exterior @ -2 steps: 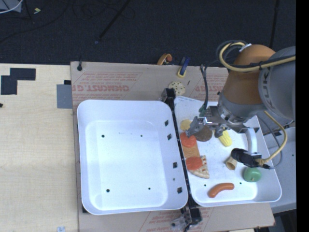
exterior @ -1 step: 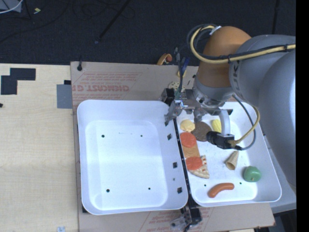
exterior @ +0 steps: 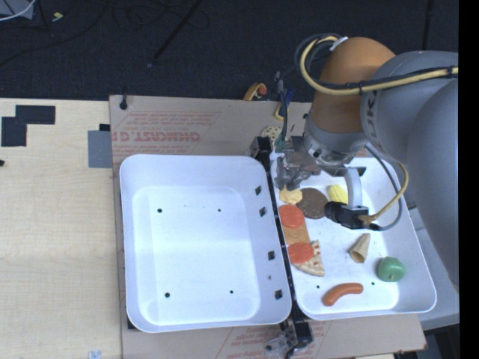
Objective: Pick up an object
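Observation:
My gripper (exterior: 290,175) hangs low over the back left corner of the right bin (exterior: 410,294), just above a small yellow piece (exterior: 290,196). Beside that piece lie a brown round cookie (exterior: 313,203) and another yellow piece (exterior: 337,193). Toward the front along the bin's left wall are a red tomato slice (exterior: 292,217), an orange strip (exterior: 298,235) and a pizza slice (exterior: 307,258). Further right lie an ice-cream cone (exterior: 360,247), a green apple (exterior: 390,269) and a sausage (exterior: 343,294). Nothing shows in my grasp.
The left bin (exterior: 193,162) stands beside the right one, with a black divider (exterior: 275,230) between them. The grey arm and its cables (exterior: 389,200) overhang the right bin's back half. Both bins rest on a brown cardboard sheet (exterior: 179,126).

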Controlling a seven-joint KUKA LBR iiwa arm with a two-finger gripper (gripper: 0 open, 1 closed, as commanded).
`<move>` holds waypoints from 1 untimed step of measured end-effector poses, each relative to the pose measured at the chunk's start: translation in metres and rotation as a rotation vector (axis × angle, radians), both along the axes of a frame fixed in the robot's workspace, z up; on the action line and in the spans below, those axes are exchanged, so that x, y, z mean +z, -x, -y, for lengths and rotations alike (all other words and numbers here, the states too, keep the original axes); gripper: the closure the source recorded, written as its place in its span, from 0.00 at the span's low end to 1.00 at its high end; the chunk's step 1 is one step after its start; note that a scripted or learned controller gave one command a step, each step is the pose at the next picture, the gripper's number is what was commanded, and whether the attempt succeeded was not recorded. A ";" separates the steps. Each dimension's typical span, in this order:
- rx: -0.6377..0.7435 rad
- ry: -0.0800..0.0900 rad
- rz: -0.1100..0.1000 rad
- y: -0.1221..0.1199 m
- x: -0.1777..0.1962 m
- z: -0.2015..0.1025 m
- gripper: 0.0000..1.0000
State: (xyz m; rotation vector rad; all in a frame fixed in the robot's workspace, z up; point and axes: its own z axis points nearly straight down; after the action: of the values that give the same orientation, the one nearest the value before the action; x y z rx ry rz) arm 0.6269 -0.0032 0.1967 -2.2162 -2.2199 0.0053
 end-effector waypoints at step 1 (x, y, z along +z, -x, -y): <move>0.001 0.000 0.014 -0.019 0.090 -0.020 1.00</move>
State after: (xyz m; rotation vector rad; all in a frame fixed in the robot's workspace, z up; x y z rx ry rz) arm 0.6457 0.0170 0.2864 -2.2219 -2.2287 -0.0099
